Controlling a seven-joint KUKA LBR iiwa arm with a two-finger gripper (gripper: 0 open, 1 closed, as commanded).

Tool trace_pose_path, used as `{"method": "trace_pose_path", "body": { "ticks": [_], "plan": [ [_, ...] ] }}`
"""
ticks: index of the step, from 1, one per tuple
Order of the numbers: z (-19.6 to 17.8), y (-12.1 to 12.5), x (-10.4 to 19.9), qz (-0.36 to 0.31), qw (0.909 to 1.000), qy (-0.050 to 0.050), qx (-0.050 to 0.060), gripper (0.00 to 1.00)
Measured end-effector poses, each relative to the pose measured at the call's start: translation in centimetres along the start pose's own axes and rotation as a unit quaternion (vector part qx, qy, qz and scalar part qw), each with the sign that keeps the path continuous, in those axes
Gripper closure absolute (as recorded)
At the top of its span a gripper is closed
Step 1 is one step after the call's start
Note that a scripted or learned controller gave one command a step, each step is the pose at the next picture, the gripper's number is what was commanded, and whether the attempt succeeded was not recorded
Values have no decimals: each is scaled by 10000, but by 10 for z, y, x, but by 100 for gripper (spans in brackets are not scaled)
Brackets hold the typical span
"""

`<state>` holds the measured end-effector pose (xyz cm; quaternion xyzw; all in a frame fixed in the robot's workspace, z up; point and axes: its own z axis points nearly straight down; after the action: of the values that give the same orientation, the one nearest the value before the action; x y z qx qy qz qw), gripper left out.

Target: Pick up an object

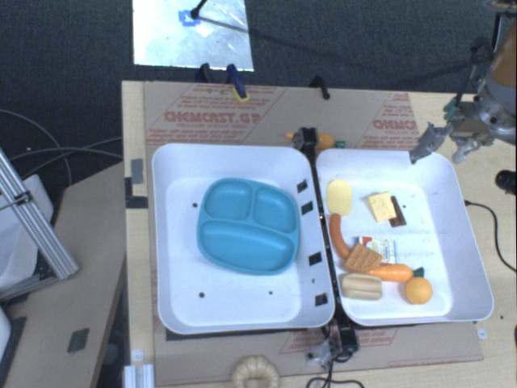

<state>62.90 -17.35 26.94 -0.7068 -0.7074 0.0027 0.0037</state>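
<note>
Overhead, camera view: two shallow white bins side by side on a cardboard-covered bench. The left bin (174,297) carries a blue divided tray (248,225) with three compartments, lying flat near the bin's middle.

The right bin (464,241) holds the toy food, all resting on the floor of the bin:
- pale yellow rounded piece (339,196), near the far left corner, smooth, egg-like outline
- yellow cheese-like block (380,206) with a dark brown piece (396,213) touching its right side
- reddish sausage (338,237), curved, running along the left wall
- waffle-patterned tan cracker (363,259), tilted, overlapping a small white and red packet (381,246)
- orange carrot (393,272), lying lengthwise just below the packet
- pale bread-roll shape (361,287), near the front left
- small orange ball (418,290), just right of the carrot's tip, near the front

Gripper (438,148): at the far right corner of the right bin, over its rim, well apart from every item. Two dark fingers (424,144) hang down, spread wide, nothing between them. Grey wrist above, toward the right edge.

Beyond the bench: dark carpet, a shiny silver sheet (192,23) at top.
</note>
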Motion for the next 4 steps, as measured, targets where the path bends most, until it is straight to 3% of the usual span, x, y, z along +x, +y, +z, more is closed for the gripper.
{"method": "trace_pose_path", "body": {
  "ticks": [1, 4],
  "plan": [
    [-7, 2, 0, -12, 10000, -11, -57, 0],
    [166, -6, -1, 1, 10000, -8, -33, 0]
  ]
}}
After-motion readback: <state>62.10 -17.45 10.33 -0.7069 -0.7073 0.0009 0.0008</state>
